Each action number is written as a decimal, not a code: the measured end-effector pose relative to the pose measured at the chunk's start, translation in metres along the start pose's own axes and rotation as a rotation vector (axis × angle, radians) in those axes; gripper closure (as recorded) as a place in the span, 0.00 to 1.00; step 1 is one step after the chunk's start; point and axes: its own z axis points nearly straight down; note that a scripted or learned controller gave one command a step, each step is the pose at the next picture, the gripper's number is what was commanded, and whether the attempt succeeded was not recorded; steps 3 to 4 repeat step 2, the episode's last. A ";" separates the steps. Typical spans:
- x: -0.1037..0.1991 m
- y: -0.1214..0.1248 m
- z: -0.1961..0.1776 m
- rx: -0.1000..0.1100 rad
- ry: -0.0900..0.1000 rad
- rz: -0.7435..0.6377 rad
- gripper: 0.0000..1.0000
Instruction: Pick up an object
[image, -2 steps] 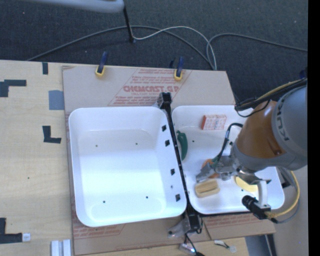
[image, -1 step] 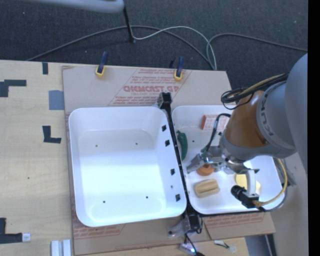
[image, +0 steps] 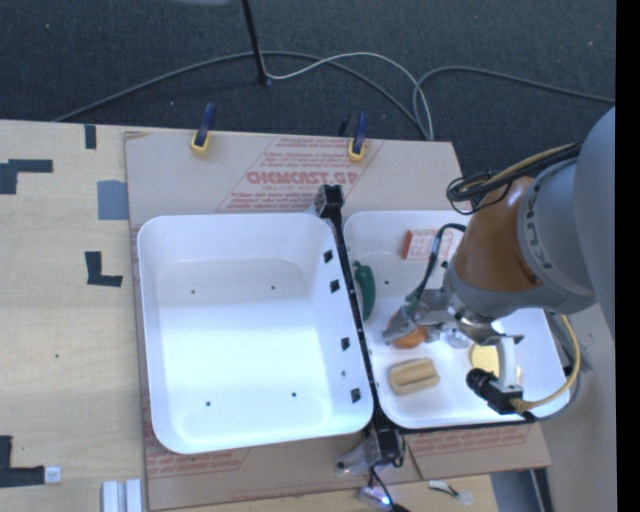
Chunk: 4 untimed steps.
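Two grey fingers (image: 400, 322) reach down into the right bin (image: 385, 225), and whether they're spread or pressed together can't be told from up here; the gripper (image: 405, 328) sits right over an orange object (image: 408, 340), touching or just above it, and nothing clearly shows between its tips. Just below that lies a tan block (image: 413, 375), close to the orange piece. A dark green item (image: 364, 286) hugs the bin's left wall, and a red-and-white packet (image: 418, 244) rests near the far wall. Something yellow (image: 490, 357) peeks out under the wrist, beside a black part of the tool (image: 488, 388). Above, the orange band (image: 492, 250) and the big grey arm (image: 575, 230) sweep in from the right.

Moving out: the left bin (image: 245, 335), white and shallow, sits hard against the right one, black clips (image: 329, 257) along their shared edge. Both rest on a brown cardboard sheet (image: 290, 170) printed in red, the large word reading something like "CHEMCAST", smaller lines illegible. Two yellow-and-blue clamps (image: 203, 133) pin its far edge. Underneath, a pale wooden bench (image: 60, 330) with dark tape marks; beyond, dark carpet (image: 120, 50) crossed by cables (image: 330, 62)
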 end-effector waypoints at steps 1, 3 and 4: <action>0.086 0.073 -0.094 -0.008 0.002 -0.008 1.00; 0.174 0.040 -0.090 0.001 0.001 -0.008 1.00; 0.174 0.040 -0.090 0.001 0.001 -0.008 1.00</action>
